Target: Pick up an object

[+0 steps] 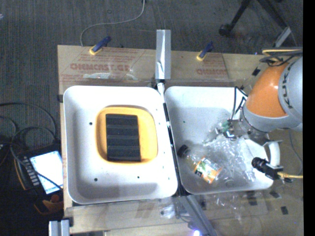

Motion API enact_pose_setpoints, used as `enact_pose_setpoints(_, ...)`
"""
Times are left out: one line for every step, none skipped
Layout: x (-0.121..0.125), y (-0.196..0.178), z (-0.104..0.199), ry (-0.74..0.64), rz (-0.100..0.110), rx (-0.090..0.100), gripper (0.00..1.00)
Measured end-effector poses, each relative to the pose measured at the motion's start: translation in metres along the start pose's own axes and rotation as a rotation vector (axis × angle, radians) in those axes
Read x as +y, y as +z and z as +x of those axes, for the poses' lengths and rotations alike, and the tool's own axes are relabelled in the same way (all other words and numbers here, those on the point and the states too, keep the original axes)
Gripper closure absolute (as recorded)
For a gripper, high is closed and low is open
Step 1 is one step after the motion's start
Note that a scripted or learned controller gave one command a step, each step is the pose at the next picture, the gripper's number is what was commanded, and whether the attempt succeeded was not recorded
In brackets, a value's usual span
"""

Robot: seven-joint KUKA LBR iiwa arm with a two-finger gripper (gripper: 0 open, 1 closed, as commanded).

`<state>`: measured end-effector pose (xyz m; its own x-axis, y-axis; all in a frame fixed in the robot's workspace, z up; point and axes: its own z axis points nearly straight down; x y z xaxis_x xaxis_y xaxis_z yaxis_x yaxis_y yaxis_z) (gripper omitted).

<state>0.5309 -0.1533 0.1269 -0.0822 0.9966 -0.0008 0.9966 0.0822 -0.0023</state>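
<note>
Bottle (201,163) with orange label, writing unreadable, right bin (197,107), pincer state unclear.

Faded red lettering runs across the brown board (106,68) behind the bins, too blurred to read. The small bottle's orange label (206,169) is illegible.

Both bins, the left bin (78,132) and the right bin (197,107), look like smooth, matt white plastic. In the left one lies a yellow tray (150,132) with a soft sheen, holding a matt black ribbed insert (122,137). In the right one, crinkled clear film (231,156) glints, and a clear plastic bottle (204,167) has a black cap and a glossy orange label. The worktop (113,68) looks like bare pale wood. The arm's orange band (266,95) is smooth and glossy.
</note>
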Motion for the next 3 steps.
enact_pose_setpoints(-0.025,0.035,-0.027,-0.116,-0.018,-0.004,0.0)
enact_pose_setpoints(0.018,0.009,-0.047,0.115,0.001,0.0,0.0)
enact_pose_setpoints(-0.033,0.033,0.023,0.04,-0.035,-0.019,0.0)
